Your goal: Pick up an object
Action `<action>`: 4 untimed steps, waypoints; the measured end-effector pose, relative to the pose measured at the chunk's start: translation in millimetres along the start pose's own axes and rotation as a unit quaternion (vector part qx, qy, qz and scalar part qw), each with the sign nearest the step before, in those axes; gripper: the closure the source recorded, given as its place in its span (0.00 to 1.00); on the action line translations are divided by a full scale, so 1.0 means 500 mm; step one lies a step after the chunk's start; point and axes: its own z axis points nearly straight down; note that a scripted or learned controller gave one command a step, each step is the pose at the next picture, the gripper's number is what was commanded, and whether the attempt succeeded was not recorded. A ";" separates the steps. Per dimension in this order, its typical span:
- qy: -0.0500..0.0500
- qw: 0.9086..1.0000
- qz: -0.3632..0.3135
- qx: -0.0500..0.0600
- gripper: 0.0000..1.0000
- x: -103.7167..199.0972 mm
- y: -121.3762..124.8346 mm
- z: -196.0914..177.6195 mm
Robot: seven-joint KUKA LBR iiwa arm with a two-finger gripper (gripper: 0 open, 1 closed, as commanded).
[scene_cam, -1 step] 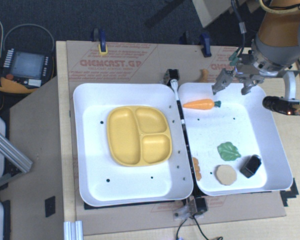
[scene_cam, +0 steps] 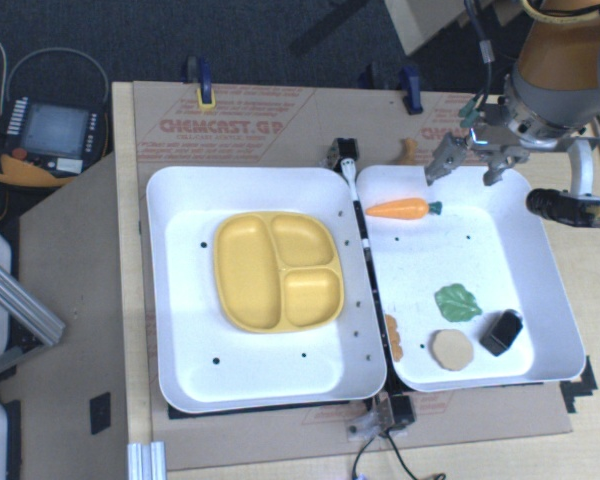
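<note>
Nearest the camera, a round tan cookie-like disc and a small black block sit at five o'clock in the right shallow white bin. An orange toy carrot lies at eleven o'clock, long axis running nine-to-three. The two-finger gripper, fingers spread and empty, hovers near the carrot's three-o'clock end, slightly toward one o'clock.
</note>
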 end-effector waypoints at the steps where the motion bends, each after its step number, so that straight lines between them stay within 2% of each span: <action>1: 0.000 1.000 0.000 0.003 0.00 -0.006 0.019 0.105; 3: 0.000 1.000 0.000 0.004 0.00 -0.018 0.033 0.294; 4: 0.000 1.000 0.001 0.000 1.00 -0.018 0.037 0.264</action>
